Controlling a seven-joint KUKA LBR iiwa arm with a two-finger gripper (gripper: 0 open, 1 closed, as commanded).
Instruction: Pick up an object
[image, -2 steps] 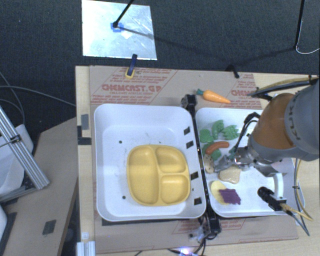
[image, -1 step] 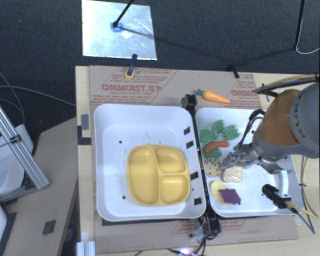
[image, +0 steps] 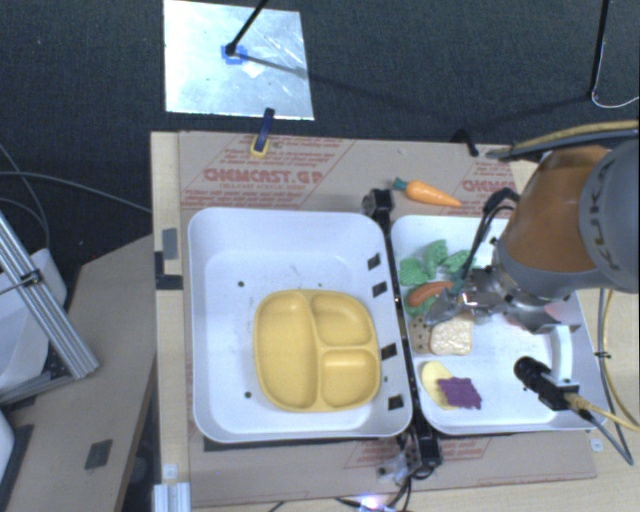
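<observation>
With the gripper (image: 466, 300), whose state I cannot tell, low in the right bin (image: 520, 415) near its left wall, centre over the cracker (image: 451, 337) before you squeeze.

One fixed overhead camera looks slantwise onto both bins (image: 300, 225).

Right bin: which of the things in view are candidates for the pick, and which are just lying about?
Candidates for the pick, in the right white bin:
green leafy toy
small orange carrot piece
pale cracker-like square
yellow round piece
purple flat piece

Just lying about:
yellow divided plastic tray in the left white bin
orange toy carrot on the cardboard, outside both bins
</observation>
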